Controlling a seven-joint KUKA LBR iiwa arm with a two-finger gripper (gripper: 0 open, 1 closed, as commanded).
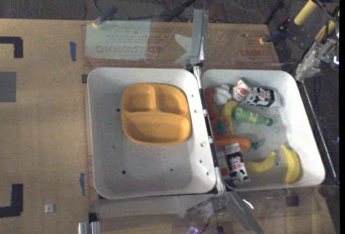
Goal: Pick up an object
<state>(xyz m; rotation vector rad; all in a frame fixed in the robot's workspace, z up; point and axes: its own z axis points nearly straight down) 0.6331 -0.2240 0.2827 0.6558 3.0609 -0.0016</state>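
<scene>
Two bananas (280, 163) in right bin (310, 119) — arm (318, 57) well apart, jaws' state unclear

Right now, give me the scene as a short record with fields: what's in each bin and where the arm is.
left bin: orange tray, three compartments, upright
right bin: toy food, crowded toward its left and near sides
bananas: one near the front, another at the front right corner
carrot: lying mid-bin, left side
green bottle: on its side, mid-bin
milk cartons: one at the back, one at the front
gripper: above the right bin's far right corner, outside it, holding nothing visible
</scene>
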